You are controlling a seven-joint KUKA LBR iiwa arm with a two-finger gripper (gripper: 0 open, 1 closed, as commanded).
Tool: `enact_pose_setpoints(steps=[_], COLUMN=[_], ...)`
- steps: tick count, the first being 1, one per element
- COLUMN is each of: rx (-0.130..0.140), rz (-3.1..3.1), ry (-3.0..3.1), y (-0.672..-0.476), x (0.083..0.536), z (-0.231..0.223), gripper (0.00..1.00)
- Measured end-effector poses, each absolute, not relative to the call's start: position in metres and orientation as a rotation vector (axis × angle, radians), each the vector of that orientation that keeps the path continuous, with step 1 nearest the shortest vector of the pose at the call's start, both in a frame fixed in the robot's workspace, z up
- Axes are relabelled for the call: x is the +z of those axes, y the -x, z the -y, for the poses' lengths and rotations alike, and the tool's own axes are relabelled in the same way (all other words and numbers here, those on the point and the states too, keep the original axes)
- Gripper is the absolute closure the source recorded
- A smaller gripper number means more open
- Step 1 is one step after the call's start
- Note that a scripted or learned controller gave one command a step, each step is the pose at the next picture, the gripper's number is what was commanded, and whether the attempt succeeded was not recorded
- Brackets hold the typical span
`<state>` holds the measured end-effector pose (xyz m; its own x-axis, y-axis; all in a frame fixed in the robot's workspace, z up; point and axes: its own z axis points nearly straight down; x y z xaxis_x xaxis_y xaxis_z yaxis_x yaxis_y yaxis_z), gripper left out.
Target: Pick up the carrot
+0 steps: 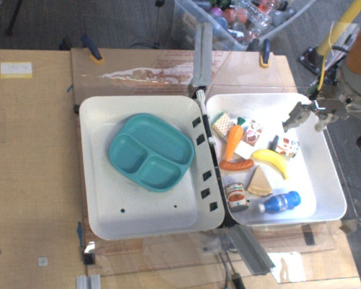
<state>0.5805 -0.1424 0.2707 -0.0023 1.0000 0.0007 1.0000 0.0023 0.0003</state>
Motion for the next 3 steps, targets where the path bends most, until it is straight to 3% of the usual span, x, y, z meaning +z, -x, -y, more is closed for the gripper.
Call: enact_pose_setpoints(steps=[1, 2, 3], rx=[-0.037, 0.0, -0.014], rz=[2.054, 2.149, 1.588], ry=[2.415, 2.29, 2.719], y=[-0.617, -0.576, -0.563], x=[0.127, 0.109, 0.09], z=[0.133, 0.104, 0.094], gripper=[0.0, 0.0, 0.0])
